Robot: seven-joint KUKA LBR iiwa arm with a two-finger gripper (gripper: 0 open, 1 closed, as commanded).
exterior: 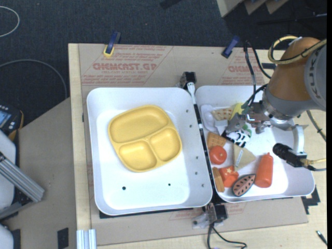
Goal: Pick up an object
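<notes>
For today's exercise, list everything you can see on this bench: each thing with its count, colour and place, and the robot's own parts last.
left bin: 1, white, left half of bench
divided plate: 1, yellow, three compartments, in left bin
right bin: 1, white, right half of bench
tomato: 1, red, right bin near its left wall
carrot-like piece: 1, orange-red, right bin, near side
oval toy: 1, dark with red, right bin, near edge
black-and-white toy: 1, under the gripper
clamps: 2, blue, far edge of board
gripper: 1, grey, low over right bin's toys
arm: 1, grey with orange band, from right
</notes>
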